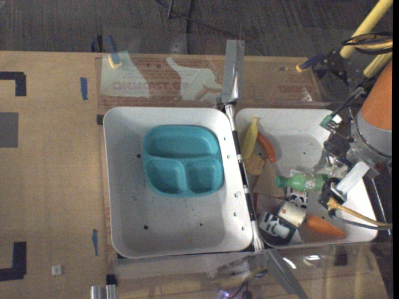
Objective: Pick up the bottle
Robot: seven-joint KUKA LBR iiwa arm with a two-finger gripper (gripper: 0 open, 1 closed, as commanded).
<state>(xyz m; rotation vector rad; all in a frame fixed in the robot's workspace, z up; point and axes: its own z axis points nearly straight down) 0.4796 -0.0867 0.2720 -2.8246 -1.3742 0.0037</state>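
Two white bins are sitting side by side on a wooden bench (56, 185). The left bin (124, 217) is holding a teal tray (182, 159) with three little sections, and the tray is lying flat near the top middle of that bin.

The right bin (299, 120) is holding a pile of small things. The green bottle (301, 182) is lying on its side in the middle of this bin, with its small end pointing toward the left bin. A yellow banana (250, 138) is lying near the wall between the bins, and a red pepper (267, 148) is touching it on its right side. A brown block (255, 164) is sitting just below the banana. Below the bottle, a black and white toy (298, 199) is resting beside a small cup (291, 213). An orange carrot (323, 227) is lying near the bottom edge of the bin, and a dark can (275, 225) is lying to its left.

The arm is reaching in from the right, and its orange band (381, 101) is showing at the edge. The gripper (333, 174) is hanging right at the fat end of the bottle, very near it or touching it. I cannot tell if the gripper is gripping the bottle or if it is spread wide.
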